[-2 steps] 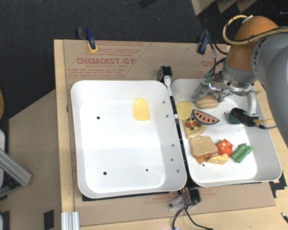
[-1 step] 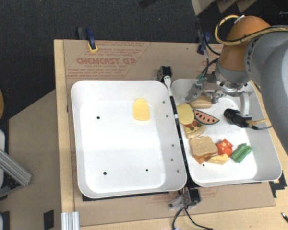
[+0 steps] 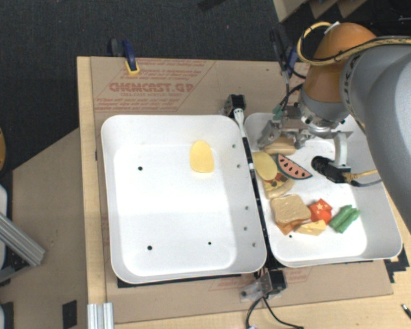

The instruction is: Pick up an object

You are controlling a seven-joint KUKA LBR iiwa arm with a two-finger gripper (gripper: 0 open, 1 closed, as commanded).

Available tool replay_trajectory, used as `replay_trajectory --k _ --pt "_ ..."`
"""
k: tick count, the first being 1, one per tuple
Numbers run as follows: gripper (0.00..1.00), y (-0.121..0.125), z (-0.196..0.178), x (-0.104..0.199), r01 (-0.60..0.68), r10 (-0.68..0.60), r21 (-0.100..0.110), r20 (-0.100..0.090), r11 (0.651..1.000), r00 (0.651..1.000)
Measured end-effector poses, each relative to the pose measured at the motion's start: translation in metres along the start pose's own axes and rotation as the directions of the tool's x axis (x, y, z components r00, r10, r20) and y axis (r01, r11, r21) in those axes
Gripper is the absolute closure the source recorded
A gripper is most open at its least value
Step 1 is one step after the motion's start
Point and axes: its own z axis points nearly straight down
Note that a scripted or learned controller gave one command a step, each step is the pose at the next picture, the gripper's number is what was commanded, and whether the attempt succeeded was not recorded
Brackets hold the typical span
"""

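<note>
Tan bread (image 3: 281,147) lies under the gripper (image 3: 285,130); jaw state I cannot tell. Crowded against the watermelon slice (image 3: 294,167), it could slip or snag a neighbour.

Bench (image 3: 89,184) bearing two white bins (image 3: 171,252)

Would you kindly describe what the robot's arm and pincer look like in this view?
The arm is a thick, rounded grey body with a glossy orange band above the wrist. A yellow-and-black cable loops by that band. Below sits a metallic wrist ring, then the small pincer with thin wires.
</note>
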Motion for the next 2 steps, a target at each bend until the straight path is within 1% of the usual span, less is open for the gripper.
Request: replay_trajectory --k 1,2 --pt "1.0 0.0 -0.011 -0.001 -0.001 0.001 -0.002 0.001 1.0 1.0" --pt "1.0 -0.024 -0.107 0.072 0.006 -0.006 -0.012 -0.001 1.0 1.0"
